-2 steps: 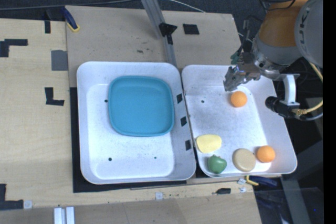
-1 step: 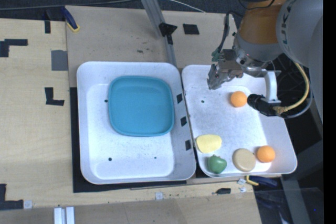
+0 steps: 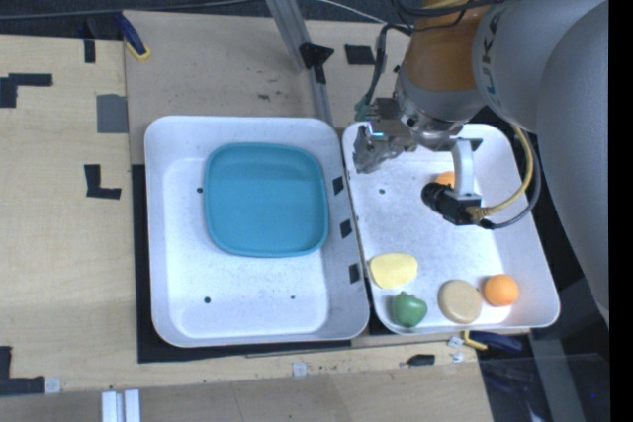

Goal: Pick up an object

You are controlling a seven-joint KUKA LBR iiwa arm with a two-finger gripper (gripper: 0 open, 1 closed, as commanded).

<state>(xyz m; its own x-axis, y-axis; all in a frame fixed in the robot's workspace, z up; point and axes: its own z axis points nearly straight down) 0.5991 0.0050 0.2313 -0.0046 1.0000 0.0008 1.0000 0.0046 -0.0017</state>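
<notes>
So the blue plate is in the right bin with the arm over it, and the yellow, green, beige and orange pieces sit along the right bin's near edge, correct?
Not quite. The blue plate lies in the left bin, not the right one. The camera view shows the arm over the right bin, where the yellow piece, green piece, beige piece and orange piece do sit along the near edge.

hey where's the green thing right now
The green object lies in the right-hand bin, near its front edge at the left end, just below the yellow object and left of the beige round object.
</notes>
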